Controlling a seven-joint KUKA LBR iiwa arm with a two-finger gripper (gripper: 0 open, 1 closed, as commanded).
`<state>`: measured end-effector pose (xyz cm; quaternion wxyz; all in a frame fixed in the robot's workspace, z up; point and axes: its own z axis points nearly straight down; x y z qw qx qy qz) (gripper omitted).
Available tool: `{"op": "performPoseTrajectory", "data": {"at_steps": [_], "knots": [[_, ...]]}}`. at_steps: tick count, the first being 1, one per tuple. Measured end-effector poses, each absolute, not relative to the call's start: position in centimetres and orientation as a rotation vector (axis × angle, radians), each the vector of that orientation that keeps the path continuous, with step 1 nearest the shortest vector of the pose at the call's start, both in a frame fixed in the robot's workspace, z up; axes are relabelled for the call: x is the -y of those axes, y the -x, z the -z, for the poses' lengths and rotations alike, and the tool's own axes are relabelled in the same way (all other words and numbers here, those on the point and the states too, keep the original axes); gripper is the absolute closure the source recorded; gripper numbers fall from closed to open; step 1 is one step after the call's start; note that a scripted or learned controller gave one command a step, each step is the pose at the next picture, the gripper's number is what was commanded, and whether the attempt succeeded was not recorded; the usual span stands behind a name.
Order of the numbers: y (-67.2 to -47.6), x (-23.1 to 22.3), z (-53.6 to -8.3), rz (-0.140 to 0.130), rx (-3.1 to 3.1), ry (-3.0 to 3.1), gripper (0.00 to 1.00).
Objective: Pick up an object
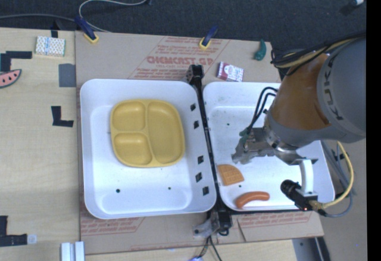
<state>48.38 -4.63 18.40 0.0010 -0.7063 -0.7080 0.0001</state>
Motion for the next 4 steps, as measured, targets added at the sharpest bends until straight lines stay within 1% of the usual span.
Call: {"op": "performPoseTrajectory", "data": {"at_steps": [1, 2, 3, 4], "knots": [[-48.32, -4.70, -18.37, -0.002, 2.223, 2.215, 1.00], [-48.33, -4.62, -18.37, -0.002, 2.223, 2.217, 0.00], [-48.35, -4.71, -19.29, -0.002, 2.223, 2.214, 1.00], [-48.34, -4.71, -19.28, -0.003, 2.223, 2.214, 0.00]]}}
